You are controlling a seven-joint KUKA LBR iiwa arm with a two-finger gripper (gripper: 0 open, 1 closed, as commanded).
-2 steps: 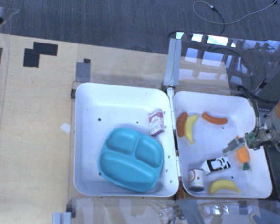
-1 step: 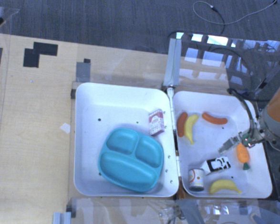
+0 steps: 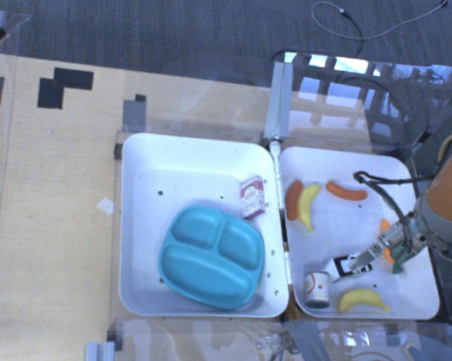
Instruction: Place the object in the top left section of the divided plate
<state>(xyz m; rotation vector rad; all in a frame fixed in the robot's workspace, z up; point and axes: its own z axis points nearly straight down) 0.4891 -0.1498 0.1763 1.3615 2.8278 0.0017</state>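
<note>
Camera view: gripper [image 3: 349,265] sits low in the right bin [image 3: 416,228], between can [image 3: 316,288] and banana [image 3: 362,300]; whether its jaws are open, I cannot tell.

My arm: grey body, orange band, slim pale hand

From my feed I see the arm [image 3: 448,201] as a bulky rounded grey shell with a broad orange band wrapped above the wrist; a black cable [image 3: 380,183] loops off it and runs along its side. Past the wrist the build narrows to a short silvery-grey section carrying small orange and green patches. The hand [image 3: 346,266] is slender, pale grey and white with black parts near its tip, and I can't make out its tip any finer than that
</note>
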